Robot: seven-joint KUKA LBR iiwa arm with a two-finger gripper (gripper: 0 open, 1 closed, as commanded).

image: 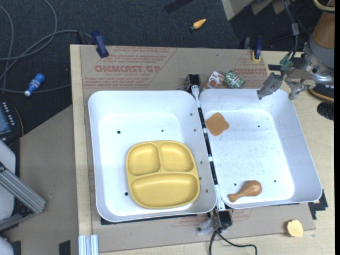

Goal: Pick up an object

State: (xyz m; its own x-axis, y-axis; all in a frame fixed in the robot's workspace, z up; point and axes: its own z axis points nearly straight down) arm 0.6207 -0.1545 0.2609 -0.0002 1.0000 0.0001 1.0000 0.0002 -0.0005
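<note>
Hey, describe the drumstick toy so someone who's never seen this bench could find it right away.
Look at the right-hand white bin. Along its near edge lies the drumstick, a tan club with its thin end pointing left. Its only bin-mate, the flat brown cookie, sits farther back by the divider.

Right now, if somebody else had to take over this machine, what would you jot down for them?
Gripper: fingers spread open, holding nothing, poised over the top right corner of the right bin.
Right bin holds a flat brown cookie-like piece near its upper left and a toy drumstick near its lower edge.
Left bin holds a yellow divided plate.
Done: nothing picked up yet.
Left: lower onto one object, grip it, lift.
</note>
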